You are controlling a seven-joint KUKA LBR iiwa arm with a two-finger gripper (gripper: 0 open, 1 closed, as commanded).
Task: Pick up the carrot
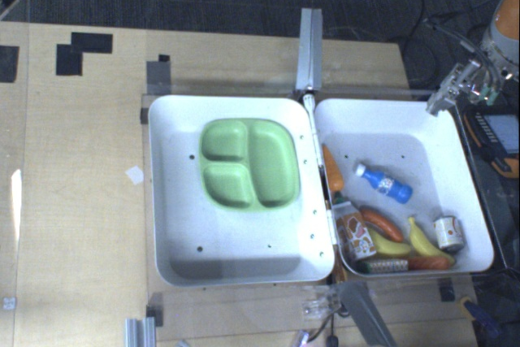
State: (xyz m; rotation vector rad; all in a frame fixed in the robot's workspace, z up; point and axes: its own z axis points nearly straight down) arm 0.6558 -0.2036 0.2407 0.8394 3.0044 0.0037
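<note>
Gripper (pixel 457 89) at upper right of frame, over the far right corner of the right bin (pixel 455 144); finger state cannot be told. Carrot (pixel 332 171) lies along that bin's left wall, mid-frame. Green divided plate (pixel 249 162) sits in left bin (pixel 171 199).

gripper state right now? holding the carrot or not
gripper: open, holding nothing, over the right bin's far right corner. carrot lies by the bin's left wall.
</note>
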